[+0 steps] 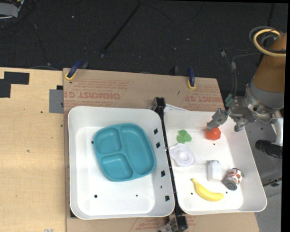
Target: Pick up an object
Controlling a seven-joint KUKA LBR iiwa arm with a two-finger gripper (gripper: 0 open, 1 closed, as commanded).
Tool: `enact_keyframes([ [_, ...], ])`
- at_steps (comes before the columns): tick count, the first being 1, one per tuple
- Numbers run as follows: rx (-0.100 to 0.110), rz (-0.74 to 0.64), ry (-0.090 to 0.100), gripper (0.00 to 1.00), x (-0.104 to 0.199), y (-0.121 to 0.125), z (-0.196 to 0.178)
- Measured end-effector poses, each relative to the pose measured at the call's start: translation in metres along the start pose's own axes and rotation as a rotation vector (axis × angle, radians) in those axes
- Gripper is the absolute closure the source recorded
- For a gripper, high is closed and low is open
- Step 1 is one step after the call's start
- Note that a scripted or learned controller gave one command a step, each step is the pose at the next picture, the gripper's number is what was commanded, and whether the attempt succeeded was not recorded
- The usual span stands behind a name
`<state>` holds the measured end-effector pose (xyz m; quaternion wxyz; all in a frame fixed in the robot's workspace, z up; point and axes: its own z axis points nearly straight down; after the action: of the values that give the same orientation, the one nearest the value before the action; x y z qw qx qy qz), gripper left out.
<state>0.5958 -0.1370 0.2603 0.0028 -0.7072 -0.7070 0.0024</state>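
Observation:
My gripper (228, 123) hangs over the back of the right bin (250, 155), open, with nothing between its fingers. Its left finger (216, 120) is just above a small red round object (212, 134) that lies on the bin floor. Further left in the same bin are a green leafy piece (183, 136) and a white cup-like item (182, 156). Toward the front lie a white block (213, 169), a red-and-white patterned ball (233, 178) and a yellow banana (207, 191).
The left bin (81, 182) holds a teal divided plate (124, 151). A black divider (163, 152) runs between the bins. Clamps (191, 79) hold the cardboard at the back. The arm's orange band (272, 70) rises at the right edge.

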Motion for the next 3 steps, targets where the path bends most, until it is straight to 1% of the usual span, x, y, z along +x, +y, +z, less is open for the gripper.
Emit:
enact_keyframes([
  [1, -0.007, 0.000, -0.001, 0.00, 0.000, 0.001, -0.004],
  [2, -0.002, -0.001, 0.000, 0.00, 0.008, 0.007, 0.049],
  [3, -0.003, -0.001, 0.000, 0.00, 0.009, 0.011, 0.093],
])
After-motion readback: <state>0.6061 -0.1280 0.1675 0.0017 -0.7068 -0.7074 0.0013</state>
